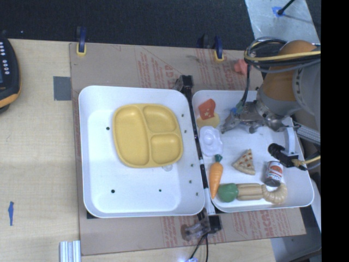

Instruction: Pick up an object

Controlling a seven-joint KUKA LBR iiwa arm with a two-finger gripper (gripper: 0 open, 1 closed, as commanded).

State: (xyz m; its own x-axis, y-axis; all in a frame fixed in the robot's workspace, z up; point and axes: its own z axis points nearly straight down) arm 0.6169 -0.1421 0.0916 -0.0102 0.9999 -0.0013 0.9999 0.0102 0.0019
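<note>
- Over the right bin's (305, 201) far end, the gripper (246, 121) hangs with fingers spread apart and nothing between them.
- Just left of it: one red-and-yellow toy (207, 111), with one white toy (210, 141) below.
- One carrot (216, 178) lies lengthwise along the bin's left wall, green top pointing away, tip toward the near edge.
- One pizza slice (245, 162), one small jar (274, 173), one green pepper (228, 191), one pale roll (262, 192).
- Left bin (98, 201): one yellow divided plate (147, 135), three compartments.

A wooden bench (38, 162) stands on dark floor (136, 7).
</note>
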